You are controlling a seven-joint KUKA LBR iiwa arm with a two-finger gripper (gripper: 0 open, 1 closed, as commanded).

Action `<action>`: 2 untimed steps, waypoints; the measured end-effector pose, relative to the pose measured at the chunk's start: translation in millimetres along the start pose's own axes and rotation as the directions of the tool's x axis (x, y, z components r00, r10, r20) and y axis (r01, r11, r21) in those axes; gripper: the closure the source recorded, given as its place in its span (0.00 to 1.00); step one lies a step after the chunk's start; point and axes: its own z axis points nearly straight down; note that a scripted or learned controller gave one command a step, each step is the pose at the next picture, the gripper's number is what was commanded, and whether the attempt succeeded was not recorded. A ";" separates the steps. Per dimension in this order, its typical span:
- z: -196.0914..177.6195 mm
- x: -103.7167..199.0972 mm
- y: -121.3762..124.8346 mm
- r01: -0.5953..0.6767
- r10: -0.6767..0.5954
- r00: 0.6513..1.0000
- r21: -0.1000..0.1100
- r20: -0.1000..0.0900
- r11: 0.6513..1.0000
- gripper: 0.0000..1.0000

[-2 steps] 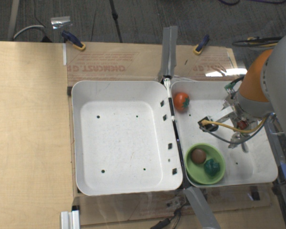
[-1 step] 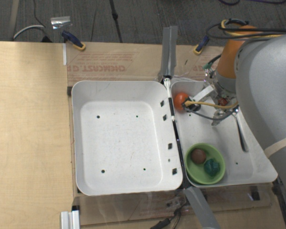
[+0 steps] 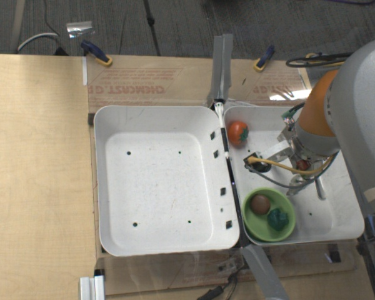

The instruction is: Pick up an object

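Bins: two. Right bin [image 3: 337, 220]: one tomato [image 3: 237, 132], one green bowl [image 3: 270, 215] holding two items. Jaws state: cannot tell.

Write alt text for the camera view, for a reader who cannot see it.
A grey robot arm with an orange band reaches from the right into the right-hand shallow white bin, which holds a red tomato-like ball and a green bowl containing a brown round object and a teal lump. Beside it lies the left-hand white bin.

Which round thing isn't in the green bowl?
The red ball. It sits alone on the right bin's floor near the divider, while the brown ball and the teal one lie inside the green bowl.
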 end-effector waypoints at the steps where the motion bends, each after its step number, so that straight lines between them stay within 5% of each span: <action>1: -0.2 62.8 20.2 0.069 -0.069 0.998 -0.001 0.000 0.998 0.00; 2: -54.7 11.7 108.4 -0.106 0.106 0.994 -0.002 0.000 0.994 0.00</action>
